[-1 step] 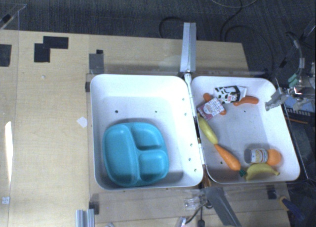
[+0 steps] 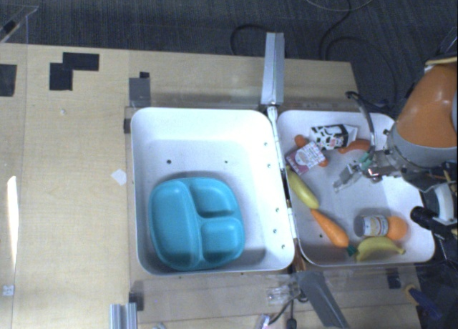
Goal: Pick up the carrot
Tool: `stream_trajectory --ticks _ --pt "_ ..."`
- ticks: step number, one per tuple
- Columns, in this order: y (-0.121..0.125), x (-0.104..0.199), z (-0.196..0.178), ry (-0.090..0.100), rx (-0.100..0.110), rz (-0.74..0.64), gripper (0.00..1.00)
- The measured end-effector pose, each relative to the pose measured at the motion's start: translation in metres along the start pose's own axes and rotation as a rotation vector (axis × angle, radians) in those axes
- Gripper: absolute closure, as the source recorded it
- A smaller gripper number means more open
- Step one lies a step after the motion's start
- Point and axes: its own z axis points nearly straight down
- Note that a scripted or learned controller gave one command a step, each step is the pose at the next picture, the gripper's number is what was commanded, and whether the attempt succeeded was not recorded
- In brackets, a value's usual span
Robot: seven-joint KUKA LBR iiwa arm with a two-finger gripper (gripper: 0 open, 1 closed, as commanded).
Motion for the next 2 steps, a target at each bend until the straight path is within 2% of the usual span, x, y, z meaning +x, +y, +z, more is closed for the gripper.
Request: stream_trajectory --ticks 1,2 --pt "-0.038 0.053 0.071 -0.002 -0.007 -0.164 0.0" --pt "-0.035 0.054 0.059 -0.003 -0.014 -0.167 1.0"
